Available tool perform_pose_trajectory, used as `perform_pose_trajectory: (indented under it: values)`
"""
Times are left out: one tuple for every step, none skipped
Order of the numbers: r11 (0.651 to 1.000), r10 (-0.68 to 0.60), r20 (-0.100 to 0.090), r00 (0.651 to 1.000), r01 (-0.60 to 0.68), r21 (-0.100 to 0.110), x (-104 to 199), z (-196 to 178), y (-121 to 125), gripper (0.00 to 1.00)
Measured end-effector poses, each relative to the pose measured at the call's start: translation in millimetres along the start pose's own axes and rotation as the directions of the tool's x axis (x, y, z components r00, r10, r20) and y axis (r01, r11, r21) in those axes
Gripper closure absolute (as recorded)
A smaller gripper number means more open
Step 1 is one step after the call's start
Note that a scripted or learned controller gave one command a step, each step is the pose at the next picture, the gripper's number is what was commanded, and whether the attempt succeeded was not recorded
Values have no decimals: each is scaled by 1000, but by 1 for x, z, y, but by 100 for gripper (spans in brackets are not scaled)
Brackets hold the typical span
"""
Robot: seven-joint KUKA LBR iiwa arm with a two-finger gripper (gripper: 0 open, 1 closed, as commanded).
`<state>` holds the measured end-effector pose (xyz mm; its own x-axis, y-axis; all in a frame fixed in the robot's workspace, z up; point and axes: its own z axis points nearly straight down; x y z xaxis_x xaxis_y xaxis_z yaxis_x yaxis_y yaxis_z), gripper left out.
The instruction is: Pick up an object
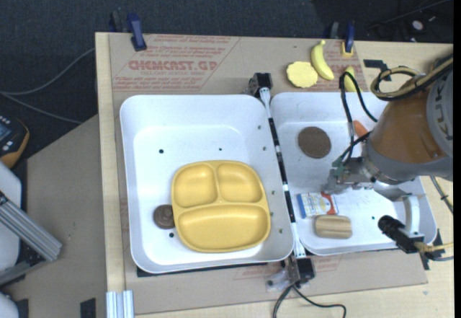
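Packet (315,203), small, white with blue and red print, lies flat on the floor of the right bin (324,111). It sits just to the view's right of the yellow divided plate (220,205), across the seam where the two bins meet. The plate fills much of the left bin (180,129).

The gripper (347,177) hangs low over the right bin, further from the plate than the packet and close above the packet's far upper corner. Whether its grip is released or clenched cannot be told from this angle, and nothing is seen held in it. The grey arm (407,136) with its orange band reaches in from beyond it.

A tan block (332,226) lies right of the plate, just below the packet. A brown disc (315,142) rests up and right of the plate. A small brown lump (164,216) touches the plate's left edge. On the worktop (173,64), well above and right of the plate, lie a banana (323,60) and a yellow round piece (302,74).
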<state>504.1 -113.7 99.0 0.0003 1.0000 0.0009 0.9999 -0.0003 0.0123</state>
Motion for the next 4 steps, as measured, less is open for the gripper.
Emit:
perform_pose_trajectory:
  values:
    - [1000,0,0,1000,0,2,0,1,-1,0]
    - [1000,-4,2,1000,4,8,11,16,50,0]
    - [1000,-4,2,1000,4,5,15,15,118,0]
    - [1000,-2,3,1000,2,7,14,4,116,100]
